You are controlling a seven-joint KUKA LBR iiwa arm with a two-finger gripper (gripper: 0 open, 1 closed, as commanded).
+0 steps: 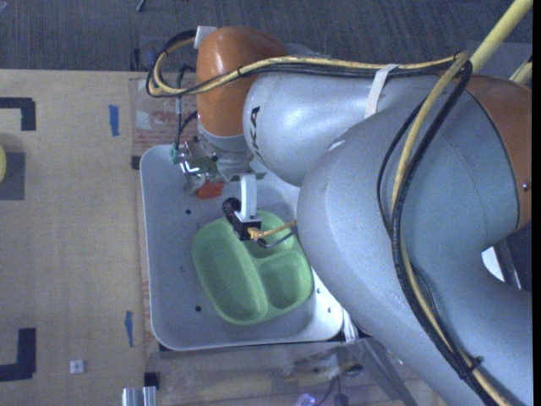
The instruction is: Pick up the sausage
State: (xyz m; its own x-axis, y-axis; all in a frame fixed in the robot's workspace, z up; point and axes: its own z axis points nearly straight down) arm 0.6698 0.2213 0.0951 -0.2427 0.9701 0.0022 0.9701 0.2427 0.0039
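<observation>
One sausage (205, 190), just beneath fingers (191, 168)

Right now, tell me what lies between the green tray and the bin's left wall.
In the camera view, nothing lies there: bare white floor of the bin separates its left wall from the green tray, with small dark dots only.

1 fixed camera above the bench, angled down, close on arm (406, 167) and white bin (165, 227)

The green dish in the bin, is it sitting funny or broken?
The green dish lies slanted in the white bin and looks whole. A bit of something reddish peeks out under the gripper. Nothing looks spilled.
</observation>
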